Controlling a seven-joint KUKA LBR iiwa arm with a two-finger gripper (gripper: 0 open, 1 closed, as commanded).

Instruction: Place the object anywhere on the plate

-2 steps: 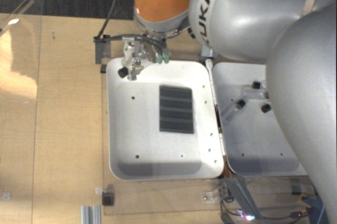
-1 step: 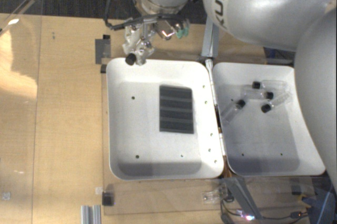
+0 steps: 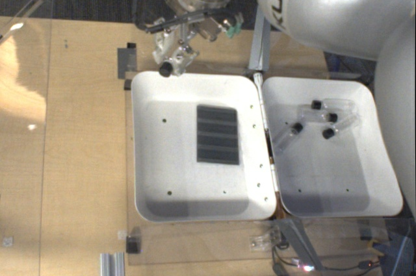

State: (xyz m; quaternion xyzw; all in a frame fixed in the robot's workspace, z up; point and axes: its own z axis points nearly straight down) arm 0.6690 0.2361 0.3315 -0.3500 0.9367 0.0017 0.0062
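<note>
Within the right bin point(image 3: 338, 200), clear black-studded object point(image 3: 317, 119), long axis roughly left-right, slightly slanted.

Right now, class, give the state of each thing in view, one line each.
plate: lying flat in the left bin, nothing on it.
clear object with black knobs: lying in the right bin, not on the plate.
gripper: over the left bin's far rim, away from the object.

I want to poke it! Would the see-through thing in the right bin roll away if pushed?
Maybe a bit. The clear thing has four small black knobs that look like wheels, so it might roll, though I can't be sure. It looks like thin plastic, so probably light and stiff. Its smooth, shiny surface may be slippery.
</note>
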